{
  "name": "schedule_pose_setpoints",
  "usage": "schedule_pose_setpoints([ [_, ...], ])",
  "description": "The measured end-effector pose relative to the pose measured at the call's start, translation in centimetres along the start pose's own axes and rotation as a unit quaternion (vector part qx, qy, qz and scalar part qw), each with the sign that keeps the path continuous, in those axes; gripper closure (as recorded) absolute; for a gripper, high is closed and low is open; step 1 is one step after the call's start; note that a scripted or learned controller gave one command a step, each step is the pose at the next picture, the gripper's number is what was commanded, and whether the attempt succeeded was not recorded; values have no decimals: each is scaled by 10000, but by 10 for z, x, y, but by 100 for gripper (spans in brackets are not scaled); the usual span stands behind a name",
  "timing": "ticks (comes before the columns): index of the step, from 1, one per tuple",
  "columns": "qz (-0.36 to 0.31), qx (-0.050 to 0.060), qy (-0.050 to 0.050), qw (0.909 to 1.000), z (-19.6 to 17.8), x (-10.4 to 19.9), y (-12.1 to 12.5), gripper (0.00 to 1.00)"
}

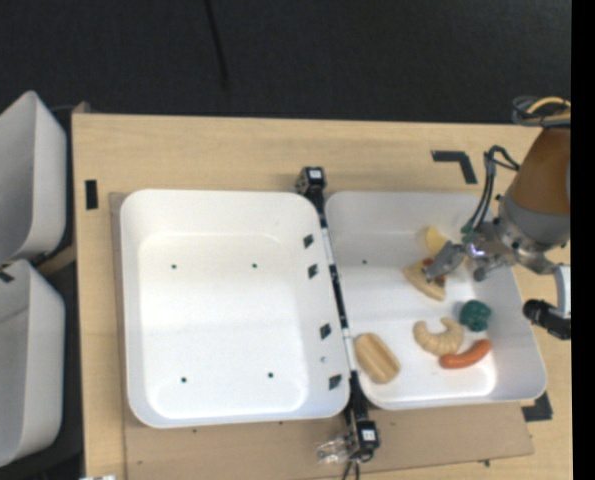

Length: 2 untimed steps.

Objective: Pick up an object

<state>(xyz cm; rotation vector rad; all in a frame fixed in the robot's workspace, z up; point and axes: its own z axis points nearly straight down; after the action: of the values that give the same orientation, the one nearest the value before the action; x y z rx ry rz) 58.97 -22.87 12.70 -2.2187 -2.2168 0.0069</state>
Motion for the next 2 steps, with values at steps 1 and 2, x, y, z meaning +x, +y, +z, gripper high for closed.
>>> schedule_pose_setpoints([
  [1, 1, -27, -9, 10000, 27, -1, -33, 0],
  [2, 2, -30, -11, 10000, 26, -1, -66, 0],
])
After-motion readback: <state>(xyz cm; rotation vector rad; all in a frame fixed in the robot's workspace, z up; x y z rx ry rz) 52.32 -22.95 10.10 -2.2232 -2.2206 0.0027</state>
